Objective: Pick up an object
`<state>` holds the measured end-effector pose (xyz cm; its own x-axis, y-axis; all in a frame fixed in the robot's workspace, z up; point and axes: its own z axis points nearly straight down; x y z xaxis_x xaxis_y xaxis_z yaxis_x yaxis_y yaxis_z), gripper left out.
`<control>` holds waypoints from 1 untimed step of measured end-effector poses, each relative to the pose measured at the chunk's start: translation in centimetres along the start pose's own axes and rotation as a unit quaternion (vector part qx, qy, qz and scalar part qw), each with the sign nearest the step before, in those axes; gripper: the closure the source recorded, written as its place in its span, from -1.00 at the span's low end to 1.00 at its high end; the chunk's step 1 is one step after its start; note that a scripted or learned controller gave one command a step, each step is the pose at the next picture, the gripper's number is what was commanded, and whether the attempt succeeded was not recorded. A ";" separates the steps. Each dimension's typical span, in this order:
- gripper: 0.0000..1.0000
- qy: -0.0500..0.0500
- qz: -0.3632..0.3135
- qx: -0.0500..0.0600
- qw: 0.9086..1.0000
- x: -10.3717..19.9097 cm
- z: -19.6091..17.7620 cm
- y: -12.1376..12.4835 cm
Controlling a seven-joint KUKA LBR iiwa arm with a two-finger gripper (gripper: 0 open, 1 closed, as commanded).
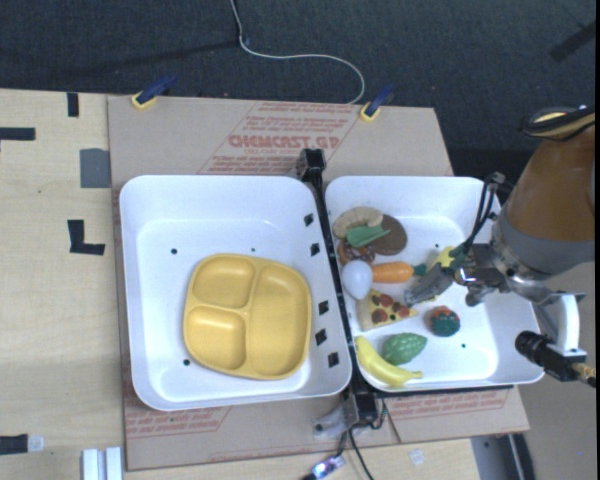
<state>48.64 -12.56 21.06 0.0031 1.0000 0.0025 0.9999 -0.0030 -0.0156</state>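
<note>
Two shallow white bins sat side by side on the surface (40, 268), on a sheet of brown cardboard (270, 138). In the camera view, the left bin (145, 218) carried a yellow divided plate (248, 315) with three compartments, lying a little below its middle. The right bin (480, 363) held a cluster of toy foods along its left side: a brown round piece (392, 238) with a green leaf (365, 234) on it near the top, a white egg (357, 279) just below, an orange carrot (392, 272) beside the egg, a pizza slice (385, 309) under the carrot, a small red and green fruit (443, 321) to the right of the slice, a green leafy item (403, 348) near the bottom, and a yellow banana (380, 366) along the lower left corner.

The arm (550, 208) reached in from the right, its orange band above the bin's right wall. The gripper (425, 286) pointed left and downward, its dark tip just beside the carrot and above the pizza slice, close to the red and green fruit. How far its fingers stood apart could not be told, and nothing was seen between them. A white cable (290, 56) trailed over the dark floor beyond the cardboard.
</note>
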 end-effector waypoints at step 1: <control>-1.00 -0.001 -0.002 -0.007 1.000 0.0 -0.6 0.3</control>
<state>48.93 -12.54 21.68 -0.0010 1.0000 0.0002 1.0000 0.0010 -0.0021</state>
